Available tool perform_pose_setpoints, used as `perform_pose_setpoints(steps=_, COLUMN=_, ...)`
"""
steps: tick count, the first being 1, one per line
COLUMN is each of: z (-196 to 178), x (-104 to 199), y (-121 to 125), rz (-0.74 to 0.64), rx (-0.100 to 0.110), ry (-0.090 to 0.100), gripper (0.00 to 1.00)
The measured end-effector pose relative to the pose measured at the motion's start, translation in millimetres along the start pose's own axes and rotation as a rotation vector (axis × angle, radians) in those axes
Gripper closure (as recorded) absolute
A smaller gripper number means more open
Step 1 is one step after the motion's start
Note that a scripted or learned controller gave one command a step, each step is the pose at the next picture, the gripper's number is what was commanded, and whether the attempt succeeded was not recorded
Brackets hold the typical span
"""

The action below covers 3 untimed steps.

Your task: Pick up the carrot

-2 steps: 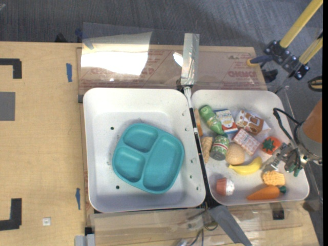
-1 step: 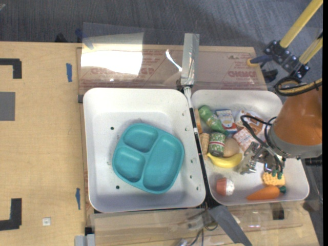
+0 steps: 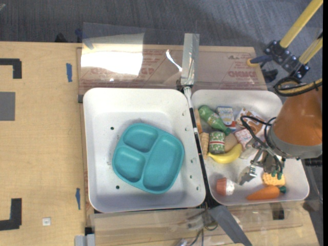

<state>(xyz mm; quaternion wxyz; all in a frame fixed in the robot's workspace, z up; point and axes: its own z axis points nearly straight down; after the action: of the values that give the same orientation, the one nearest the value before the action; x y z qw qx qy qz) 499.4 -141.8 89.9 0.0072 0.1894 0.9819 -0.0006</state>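
Now the gripper (image 3: 249,174) hovers in the right bin (image 3: 300,195), fingers apart, just above-left of the carrot (image 3: 264,192).

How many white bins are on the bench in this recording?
2. The left bin holds a teal divided plate. The right bin holds the food items, including the carrot near its front edge, with the arm reaching in above it.

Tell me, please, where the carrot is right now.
The carrot lies in the right bin, near its front right corner, just below a yellow corn-like toy and right of the gripper.
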Motion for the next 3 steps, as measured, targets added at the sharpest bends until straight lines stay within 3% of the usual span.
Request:
perform_pose_setpoints(steps=1, z=-1.0, x=-15.7, y=-72.3, rz=-0.057, rx=-0.003, ry=-0.01, gripper=0.0)
perform_pose_setpoints(steps=3, z=-0.7, x=-15.2, y=-70.3, rz=-0.085, rx=-0.003, ry=-0.009, gripper=0.0)
